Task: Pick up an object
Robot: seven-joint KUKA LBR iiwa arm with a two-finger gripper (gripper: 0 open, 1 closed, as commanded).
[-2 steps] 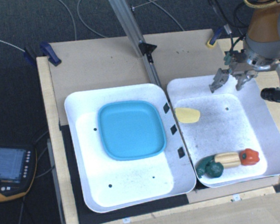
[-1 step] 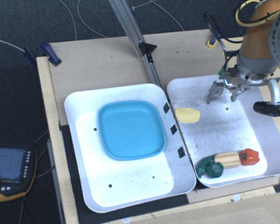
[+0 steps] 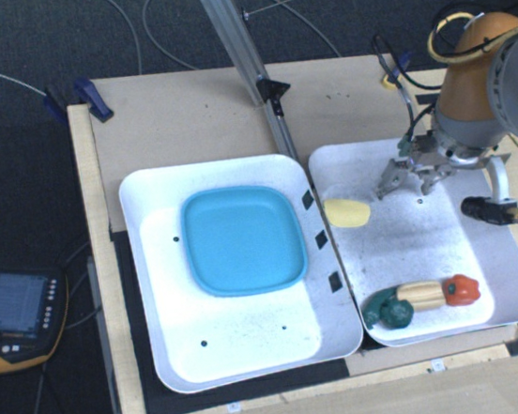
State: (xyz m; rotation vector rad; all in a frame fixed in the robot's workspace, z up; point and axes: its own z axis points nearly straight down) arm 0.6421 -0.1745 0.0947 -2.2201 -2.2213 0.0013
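Nearest the camera, along the right bin's (image 3: 500, 312) front edge, lie a green toy (image 3: 389, 311), a tan block (image 3: 420, 296) and a red toy (image 3: 460, 290), touching in a row. A blue plate (image 3: 244, 239) fills much of the left bin (image 3: 168, 346). A pale yellow piece (image 3: 347, 212) rests by the right bin's left wall. The gripper (image 3: 414, 174) hovers over that bin's far end, fingers spread, grasping nothing. Likely risk: descending here, it may close on bare floor, since every object sits well apart from it.
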